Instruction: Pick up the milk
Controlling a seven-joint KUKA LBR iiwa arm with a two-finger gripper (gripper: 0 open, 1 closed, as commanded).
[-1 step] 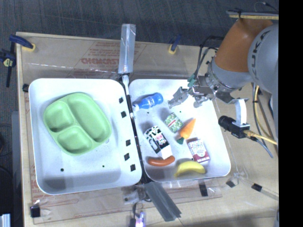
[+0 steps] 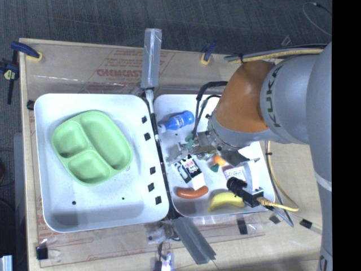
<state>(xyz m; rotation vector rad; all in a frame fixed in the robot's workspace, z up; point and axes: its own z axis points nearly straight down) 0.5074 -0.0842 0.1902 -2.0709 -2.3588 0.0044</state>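
The small black-and-white milk carton (image 2: 190, 169) lies in the right white bin (image 2: 169, 109), just above the red sausage (image 2: 192, 193) and yellow banana (image 2: 227, 201). My pincer (image 2: 198, 144) hangs right beside it; I cannot tell its opening. I reckon crowding could spoil the grab, snagging the blue bottle (image 2: 177, 120).

A dark grey carpeted floor (image 2: 169, 10) runs across the top and down the left side, lit evenly with no strong shadows. On it stands the pale wooden counter (image 2: 73, 66), its surface printed with faint red lettering. Blue clamps (image 2: 25, 51) grip the counter's far-left corner and another (image 2: 209, 53) its far edge. A grey metal bar (image 2: 151, 58) lies across the far edge at the middle, and a second (image 2: 194, 243) angles off the near edge.
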